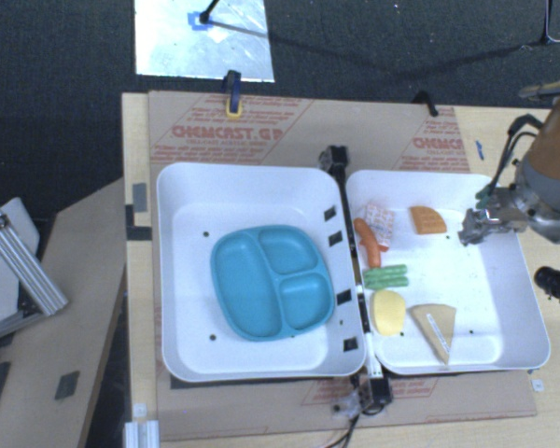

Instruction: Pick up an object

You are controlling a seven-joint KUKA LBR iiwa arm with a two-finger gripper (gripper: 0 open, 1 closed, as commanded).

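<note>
The bench (93, 278) is pale wood, topped with a cardboard sheet (261, 124) printed in red letters. Dark carpet (56, 54) lies beyond it, with a shiny metal plate (205, 31) on the floor. An aluminium rail (14, 250) leans at the left edge.

Two white bins sit side by side on the cardboard. The left bin (182, 203) holds a blue tray (271, 283) with three compartments. The right bin (513, 325) holds six items: an orange bread slice (427, 220), a clear wrapper (380, 219), a carrot (368, 235), a green bean piece (385, 276), a yellow lemon (388, 313) and a tan wedge (434, 325).

My gripper (473, 230) hangs over the right bin near its far right side. Nothing sits between my fingers; whether they are spread or closed, I cannot tell at this angle.

The bread slice is the nearest item, just left of my fingertips and apart from them. The carrot, bean, lemon and wedge lie further left, along the bin's inner wall.
</note>
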